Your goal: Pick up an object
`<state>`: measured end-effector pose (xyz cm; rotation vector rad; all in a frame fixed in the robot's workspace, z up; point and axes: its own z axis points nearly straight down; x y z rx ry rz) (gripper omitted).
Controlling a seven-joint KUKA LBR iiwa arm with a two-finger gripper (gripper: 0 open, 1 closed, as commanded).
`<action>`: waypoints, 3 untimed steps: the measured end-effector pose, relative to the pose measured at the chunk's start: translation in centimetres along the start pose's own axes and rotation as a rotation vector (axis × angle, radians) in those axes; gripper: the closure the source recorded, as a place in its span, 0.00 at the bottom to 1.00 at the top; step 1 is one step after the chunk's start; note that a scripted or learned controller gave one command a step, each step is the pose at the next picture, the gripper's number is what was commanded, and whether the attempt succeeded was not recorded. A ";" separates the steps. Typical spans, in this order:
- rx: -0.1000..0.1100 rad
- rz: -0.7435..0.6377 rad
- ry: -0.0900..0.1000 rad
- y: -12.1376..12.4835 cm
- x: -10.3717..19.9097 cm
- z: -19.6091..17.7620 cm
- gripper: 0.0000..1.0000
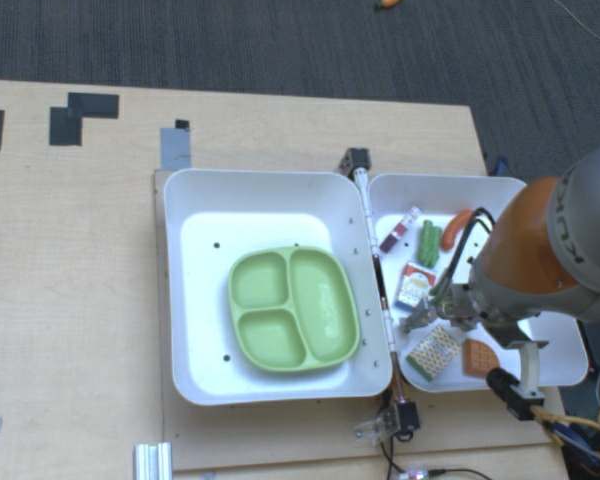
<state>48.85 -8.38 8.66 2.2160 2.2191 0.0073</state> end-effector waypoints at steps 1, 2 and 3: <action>-0.006 -0.003 -0.001 0.2 0.0 -1.1 1.00; -0.005 -0.002 0.000 0.2 0.0 -1.1 0.00; -0.009 -0.007 0.000 0.4 0.1 -2.2 1.00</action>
